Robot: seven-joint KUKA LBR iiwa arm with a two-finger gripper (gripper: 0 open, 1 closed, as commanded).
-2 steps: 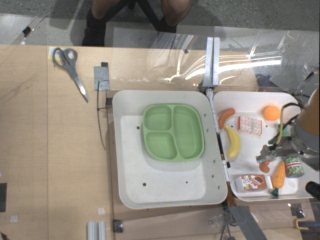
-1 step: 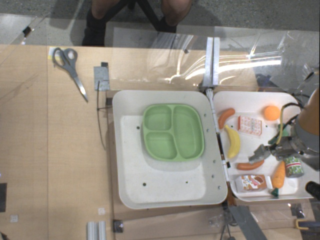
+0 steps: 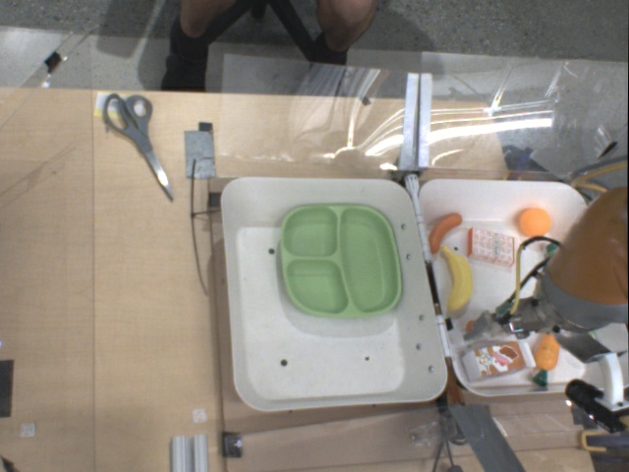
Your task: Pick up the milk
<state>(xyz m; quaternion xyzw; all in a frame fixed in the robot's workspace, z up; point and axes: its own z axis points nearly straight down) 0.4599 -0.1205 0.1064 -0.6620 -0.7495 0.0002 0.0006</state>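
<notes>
Reaching in from the right, the grey arm [image 3: 590, 273] with its orange band hangs over the right bin [image 3: 491, 197], its wrist covering the bin's right side. The gripper [image 3: 503, 315] sits low at the middle of that bin; I cannot tell its state from this angle. Taking the yellow banana [image 3: 457, 278] as landmark: it lies lengthwise near the bin's left wall. Just above it rests a small orange-red sausage [image 3: 444, 228]. To its upper right lies a small white and pink carton [image 3: 491, 247], flat on the bin floor, which may be the milk, though the print is too small to read. Farther right of that, an orange ball-like fruit [image 3: 536, 221] sits near the top wall. Below and right of the banana lies a flat white packet with a brown picture [image 3: 494, 359], and beside it a small orange carrot-like piece [image 3: 545, 352] close under the wrist. Well left of the banana, in the left bin [image 3: 246, 362], a green divided plate [image 3: 341, 260] lies flat. Far left on the bench, scissors [image 3: 136, 131].
</notes>
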